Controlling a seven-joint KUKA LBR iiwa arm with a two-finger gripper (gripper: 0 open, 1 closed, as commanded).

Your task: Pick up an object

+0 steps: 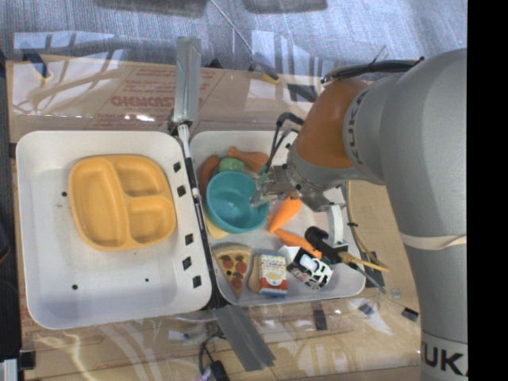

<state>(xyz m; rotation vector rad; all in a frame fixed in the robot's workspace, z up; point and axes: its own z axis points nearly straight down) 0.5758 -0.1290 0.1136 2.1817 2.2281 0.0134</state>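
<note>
Gripper [262, 190] at teal bowl [230, 202] rim (right bin [349, 288])

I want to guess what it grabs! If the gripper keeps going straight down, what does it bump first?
Probably the teal bowl: the gripper hangs at its right rim. Depth is hard to judge, so it might slip past.

- A teal bowl [232, 201] sits upright in the right bin, near its left wall, open side up.
- An orange carrot [284, 213] lies slanted just beside the bowl's right rim.
- A pizza slice [232, 267] lies flat along the bin's front edge.
- A small juice carton [272, 275] lies just right of the pizza slice.
- A black-and-white cow toy [312, 271] rests beside the carton.
</note>
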